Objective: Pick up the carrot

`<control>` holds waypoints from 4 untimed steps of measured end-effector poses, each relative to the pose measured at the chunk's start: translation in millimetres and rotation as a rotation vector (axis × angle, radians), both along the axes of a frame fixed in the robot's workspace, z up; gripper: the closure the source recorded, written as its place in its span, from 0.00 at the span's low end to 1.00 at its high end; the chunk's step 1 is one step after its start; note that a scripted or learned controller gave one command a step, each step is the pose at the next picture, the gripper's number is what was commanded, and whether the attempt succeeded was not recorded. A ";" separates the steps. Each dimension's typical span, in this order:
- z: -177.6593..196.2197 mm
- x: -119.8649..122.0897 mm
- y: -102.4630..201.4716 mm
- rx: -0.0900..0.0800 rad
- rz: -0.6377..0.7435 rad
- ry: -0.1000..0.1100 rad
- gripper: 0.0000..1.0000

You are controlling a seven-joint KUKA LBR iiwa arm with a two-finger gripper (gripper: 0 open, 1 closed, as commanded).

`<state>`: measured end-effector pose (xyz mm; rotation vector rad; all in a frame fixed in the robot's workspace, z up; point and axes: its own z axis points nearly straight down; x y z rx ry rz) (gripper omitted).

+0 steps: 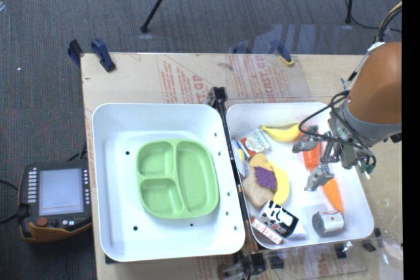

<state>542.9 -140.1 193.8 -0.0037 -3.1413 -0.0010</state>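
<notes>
The carrot [333, 195] is orange and lies slantwise on the right side of the right bin [308, 108]. Its tapered end points toward the bin's near right corner. A second patch of orange shows at its upper end, left of the gripper. My gripper [324, 168] hangs low right over the carrot's middle and hides that part. The grey arm with its orange band comes in from the right above it. I cannot tell whether the carrot is held or still rests on the bin floor.
Around the carrot are a banana [282, 133], a bread slice with a purple piece [262, 179], a small packet [254, 142], a black-and-white box [279, 216] and a grey can [327, 223]. The left bin [115, 134] holds a green divided plate [177, 179].
</notes>
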 end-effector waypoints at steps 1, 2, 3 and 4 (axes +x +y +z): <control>-90.8 -15.9 -68.9 0.002 -0.190 0.008 0.00; -77.5 -12.2 -66.2 0.002 -0.183 0.000 1.00; -107.6 -67.2 -9.2 0.004 0.316 0.001 1.00; -106.6 -23.2 6.1 0.003 0.597 -0.003 1.00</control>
